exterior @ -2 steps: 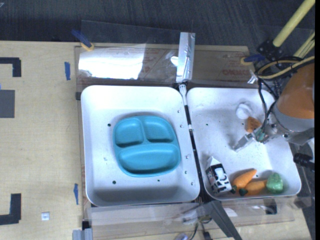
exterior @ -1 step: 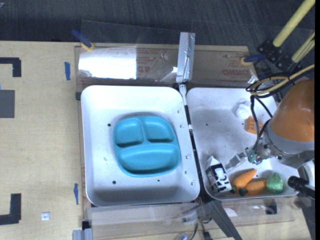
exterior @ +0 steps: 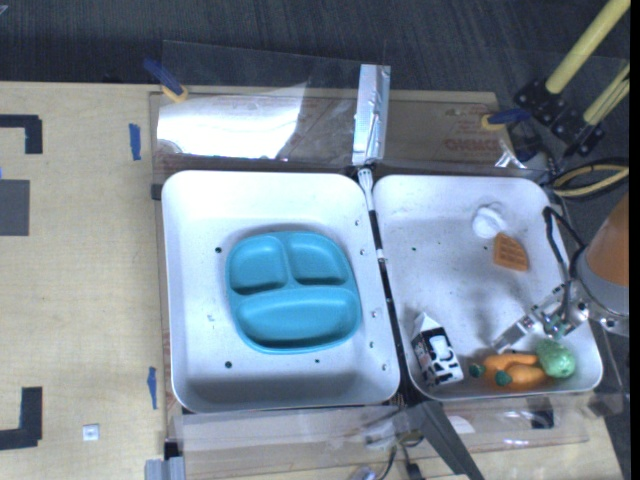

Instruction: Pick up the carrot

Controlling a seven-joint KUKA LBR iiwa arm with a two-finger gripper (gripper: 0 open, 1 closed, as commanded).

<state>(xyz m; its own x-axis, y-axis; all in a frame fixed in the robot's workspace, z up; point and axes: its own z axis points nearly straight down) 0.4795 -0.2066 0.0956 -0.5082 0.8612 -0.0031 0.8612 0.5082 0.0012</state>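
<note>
The carrot (exterior: 516,369) is orange and lies along the front wall of the right bin (exterior: 440,218), near its front right corner. A round green piece (exterior: 557,360) sits at its right end. My gripper (exterior: 537,326) hangs just above and behind the carrot, reaching in from the right edge of the view. Nothing can be seen held in it. The arm's orange band (exterior: 611,252) is at the right edge.
A black and white carton (exterior: 436,354) stands left of the carrot by the bin's front left corner. A white round lid (exterior: 488,221) and an orange tag-like piece (exterior: 511,253) lie toward the back. The left bin (exterior: 190,268) holds a blue sectioned plate (exterior: 293,290).
</note>
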